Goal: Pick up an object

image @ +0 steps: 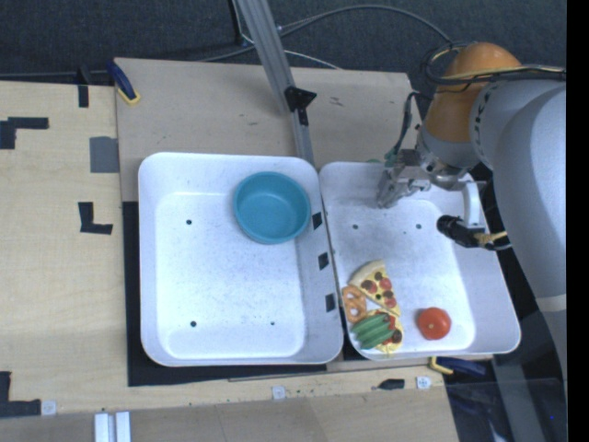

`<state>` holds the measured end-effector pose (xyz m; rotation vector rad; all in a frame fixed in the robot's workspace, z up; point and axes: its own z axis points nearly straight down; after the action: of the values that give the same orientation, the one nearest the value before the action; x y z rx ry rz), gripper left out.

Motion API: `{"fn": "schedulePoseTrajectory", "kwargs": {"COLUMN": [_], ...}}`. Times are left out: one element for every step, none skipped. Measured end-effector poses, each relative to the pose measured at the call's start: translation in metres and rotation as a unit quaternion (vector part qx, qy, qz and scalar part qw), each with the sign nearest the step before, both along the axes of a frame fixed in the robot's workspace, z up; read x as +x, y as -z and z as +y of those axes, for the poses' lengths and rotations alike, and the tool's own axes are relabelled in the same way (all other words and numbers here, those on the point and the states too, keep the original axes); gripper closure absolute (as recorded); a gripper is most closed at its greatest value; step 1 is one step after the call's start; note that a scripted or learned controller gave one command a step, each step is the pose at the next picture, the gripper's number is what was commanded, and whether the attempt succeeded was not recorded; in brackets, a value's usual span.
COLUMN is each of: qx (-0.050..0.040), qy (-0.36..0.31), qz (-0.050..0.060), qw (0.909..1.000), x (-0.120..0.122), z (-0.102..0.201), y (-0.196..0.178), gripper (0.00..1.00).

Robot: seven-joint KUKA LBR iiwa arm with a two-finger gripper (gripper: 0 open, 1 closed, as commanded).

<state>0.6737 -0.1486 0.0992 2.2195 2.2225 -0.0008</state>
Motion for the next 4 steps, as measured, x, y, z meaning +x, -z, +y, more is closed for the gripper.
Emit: {"fn": "schedulePoseTrajectory", "kwargs": {"qx": [0.0,0.0,0.0008,0.0009], "qy": [0.0,0.0,-0.001,-0.001], "qz": [-0.003,-0.002,-0.001,0.0], "qw": [1.0,1.0,1.0,1.0], "x": [-0.002,-0.001,-0.007,-0.016], "z": [0.006,0.006,0.056,0.101], "y": [-0.061,-0.114,-0.127,-0.12], "gripper": [1.0,1.0,1.0,1.0]}}
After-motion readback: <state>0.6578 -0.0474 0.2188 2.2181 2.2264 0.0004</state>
